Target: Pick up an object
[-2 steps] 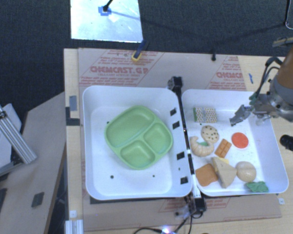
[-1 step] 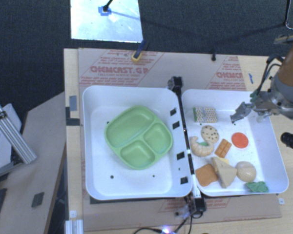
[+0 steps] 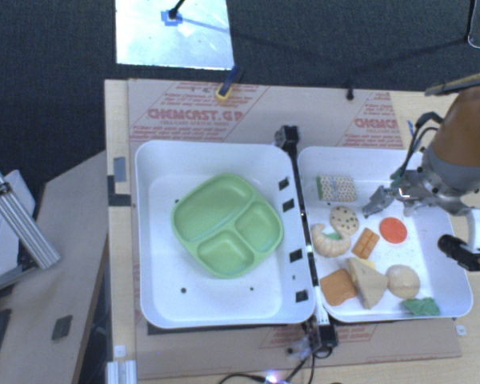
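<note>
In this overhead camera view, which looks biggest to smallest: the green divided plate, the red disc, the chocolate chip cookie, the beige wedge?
Largest to smallest:
1. Green divided plate, by far.
2. Beige wedge.
3. Chocolate chip cookie and red disc: look about alike, so unranked.

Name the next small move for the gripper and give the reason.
Probably lower the gripper a little onto the orange-red disc and close there. It hovers above the right bin with nothing between its fingers, and the disc lies just below, apart from the cookie.
</note>
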